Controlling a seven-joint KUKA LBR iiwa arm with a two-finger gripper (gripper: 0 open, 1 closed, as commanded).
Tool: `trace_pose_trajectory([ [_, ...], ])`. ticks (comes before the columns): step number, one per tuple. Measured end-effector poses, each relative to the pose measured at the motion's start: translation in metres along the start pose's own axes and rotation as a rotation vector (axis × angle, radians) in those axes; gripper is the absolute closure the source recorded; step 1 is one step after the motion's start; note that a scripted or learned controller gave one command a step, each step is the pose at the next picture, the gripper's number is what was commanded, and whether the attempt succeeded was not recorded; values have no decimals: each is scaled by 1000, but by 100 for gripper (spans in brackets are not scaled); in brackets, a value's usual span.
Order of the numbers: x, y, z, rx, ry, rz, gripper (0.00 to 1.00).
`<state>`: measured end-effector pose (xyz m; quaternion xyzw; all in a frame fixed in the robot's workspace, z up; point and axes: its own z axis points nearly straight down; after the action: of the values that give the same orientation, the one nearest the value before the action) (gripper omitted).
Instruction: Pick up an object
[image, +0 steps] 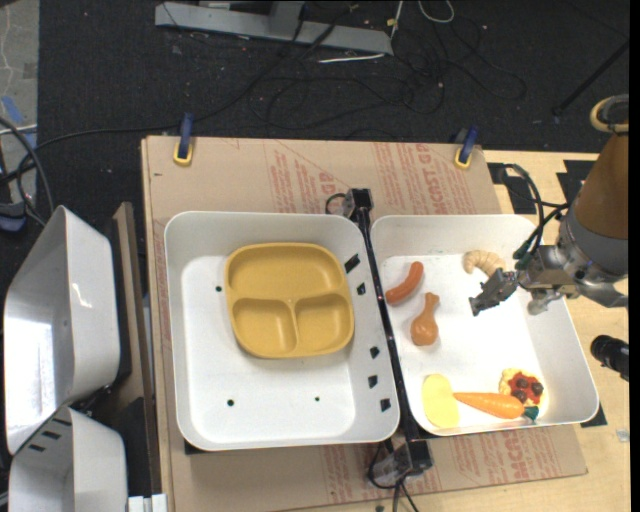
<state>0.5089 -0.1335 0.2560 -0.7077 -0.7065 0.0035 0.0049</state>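
Hovering end effector (492, 294) above right bin (560, 350), grip state unclear; board print unreadable.

A dark speckled floor (90, 70) surrounds the desk (300, 170), whose top is brown cardboard with red print; two yellow clamps (183, 152) grip its far edge; black cables (250, 90) trail over the floor beyond; a grey metal bar (270, 25) lies far off; white tubs (55, 310) stand at the left.

Grey arm (590, 262), orange band above wrist, black cable, dark two-finger pincer (488, 296)
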Motion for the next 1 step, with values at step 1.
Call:
trace_pose_trajectory([
  [1,0,2,-6,-11,-2,-3,0],
])
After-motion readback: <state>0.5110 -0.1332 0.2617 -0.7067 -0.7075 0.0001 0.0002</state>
